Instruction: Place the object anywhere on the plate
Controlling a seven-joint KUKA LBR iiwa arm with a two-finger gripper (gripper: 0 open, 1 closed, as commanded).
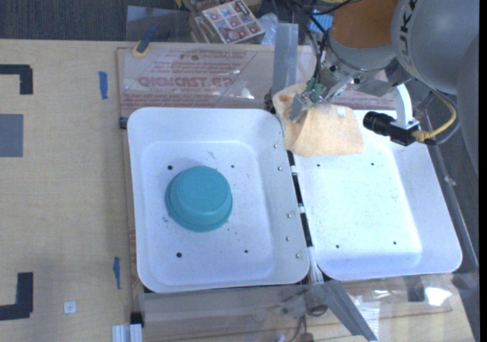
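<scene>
A round teal plate (199,197) lies in the left white bin (152,135), slightly left of its middle. A flat tan object (327,136), cloth-like, sits at the far left corner of the right white bin (380,211), with one edge reaching over the bin's rim. My gripper (302,104) hangs right over the tan object's far left part, at or just above its surface. The wrist hides the contact between them. The plate is well apart from the gripper, to the lower left.
The divider where the two bins meet (297,196) runs between the tan object and the plate. A black cable plug (388,127) sticks out from the arm over the right bin's far edge. Cardboard and clutter (224,13) lie behind the bins.
</scene>
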